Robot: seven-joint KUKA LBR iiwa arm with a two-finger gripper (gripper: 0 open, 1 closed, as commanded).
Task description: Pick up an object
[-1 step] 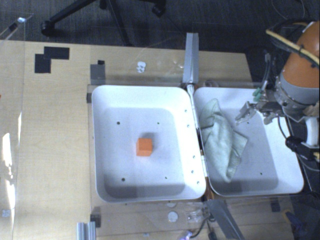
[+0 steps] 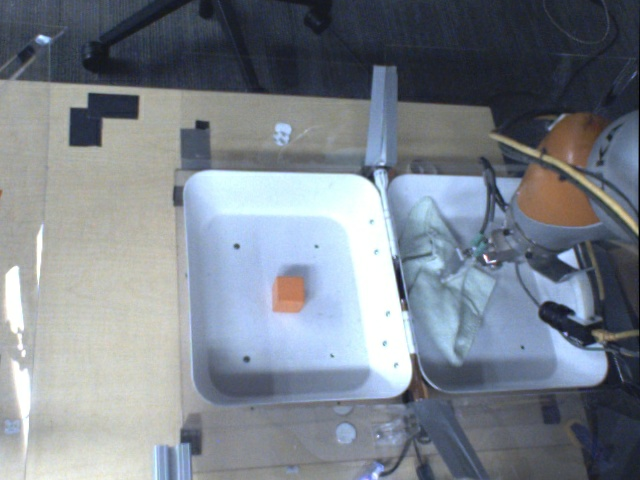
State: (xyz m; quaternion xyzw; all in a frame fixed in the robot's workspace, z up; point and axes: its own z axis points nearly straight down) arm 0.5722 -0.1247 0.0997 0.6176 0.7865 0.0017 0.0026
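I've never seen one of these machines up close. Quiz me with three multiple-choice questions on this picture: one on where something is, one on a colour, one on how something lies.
1. Where is the small cube?
A. In the left bin
B. In the right bin
C. On the wooden bench outside the bins

2. What colour is that cube?
A. Blue
B. Orange
C. Green

3. How does the cloth lie?
A. Folded into a neat square
B. Hanging over the bin's outer wall
C. Crumpled loosely on the bin floor

Answers:
1. A, since the cube sits alone near the middle of the left bin.
2. B, as it shows bright orange against the white floor.
3. C, because the pale cloth lies rumpled in the left part of the right bin, with the gripper reaching down at its upper edge.
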